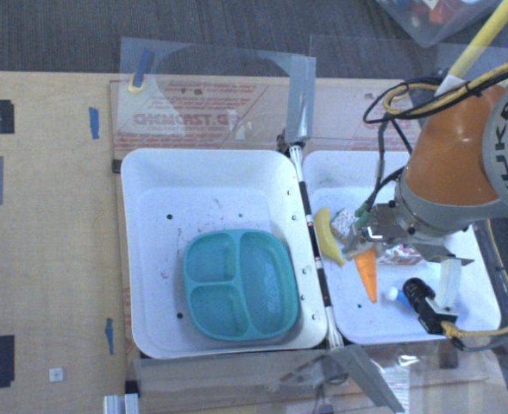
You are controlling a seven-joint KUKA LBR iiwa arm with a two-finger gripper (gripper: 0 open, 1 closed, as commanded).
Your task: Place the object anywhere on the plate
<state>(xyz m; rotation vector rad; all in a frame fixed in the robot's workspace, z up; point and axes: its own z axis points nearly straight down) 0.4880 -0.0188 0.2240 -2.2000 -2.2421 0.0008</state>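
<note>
- The teal divided plate (236, 287) sits in the left bin (141, 231), towards its near right corner. All three compartments are bare, so no placement is recorded.
- The right bin (357, 166) holds the candidate objects: a banana (326, 235) by the wall between the bins, a carrot (367, 274) just beside it, and a silvery wrapper (344, 222) between the banana and the tool.
- The tool (366, 234) is down in the right bin, amid these three items. The arm's orange and grey wrist (452, 162) covers it from above, so I cannot tell whether it is wide, narrow or holding anything.
- I cannot tell which item is targeted. All three rest on the bin floor.
- Judgement: the task is at the pick stage. A confirmed grasp, the lift, the carry over the dividing wall and the release on the plate all remain.
- The wooden surface (47, 231) left of the bins carries only tape marks.
</note>
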